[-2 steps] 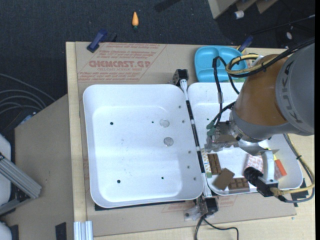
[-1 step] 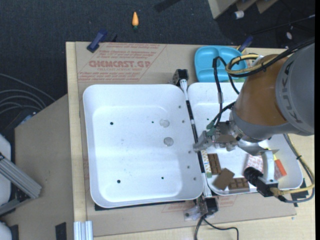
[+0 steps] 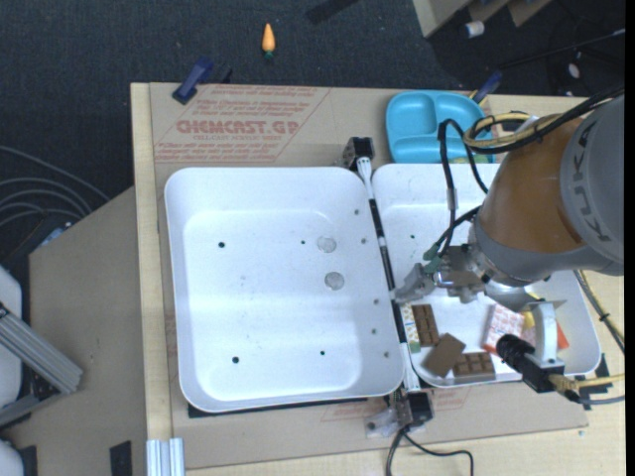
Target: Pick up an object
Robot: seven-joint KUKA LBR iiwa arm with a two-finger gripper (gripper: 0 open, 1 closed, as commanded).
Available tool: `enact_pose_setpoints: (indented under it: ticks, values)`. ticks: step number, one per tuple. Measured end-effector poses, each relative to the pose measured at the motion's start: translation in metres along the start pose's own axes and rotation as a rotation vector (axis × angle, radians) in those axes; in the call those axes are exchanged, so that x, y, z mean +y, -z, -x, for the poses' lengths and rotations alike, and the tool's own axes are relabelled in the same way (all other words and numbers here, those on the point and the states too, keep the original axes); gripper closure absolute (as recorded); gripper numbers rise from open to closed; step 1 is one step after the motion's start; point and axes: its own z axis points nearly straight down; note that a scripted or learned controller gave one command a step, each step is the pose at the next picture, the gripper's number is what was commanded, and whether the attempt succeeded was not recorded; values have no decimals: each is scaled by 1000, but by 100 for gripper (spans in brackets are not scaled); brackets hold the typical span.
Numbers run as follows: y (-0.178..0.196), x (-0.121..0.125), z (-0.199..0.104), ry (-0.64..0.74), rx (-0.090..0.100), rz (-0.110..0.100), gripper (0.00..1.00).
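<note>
claw [image 3: 415, 288]: opening cannot tell | over right bin [image 3: 412, 201], above brown bar [image 3: 425, 325]

Flat brown chocolate-like bars [image 3: 444, 347] lie clustered in the right white plastic bin's [image 3: 407, 201] near corner, beside a red-and-white packet [image 3: 502, 325].

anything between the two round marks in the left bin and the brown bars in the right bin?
Camera view: bare white floor of the left bin, then the black strip along the seam where the bins meet. The brown bars lie just past it in the right bin.
</note>
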Motion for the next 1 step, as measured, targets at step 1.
enact_pose_setpoints:
  ticks: [1]
  values:
    - [0, 0, -23, 1, 1, 1, 0]
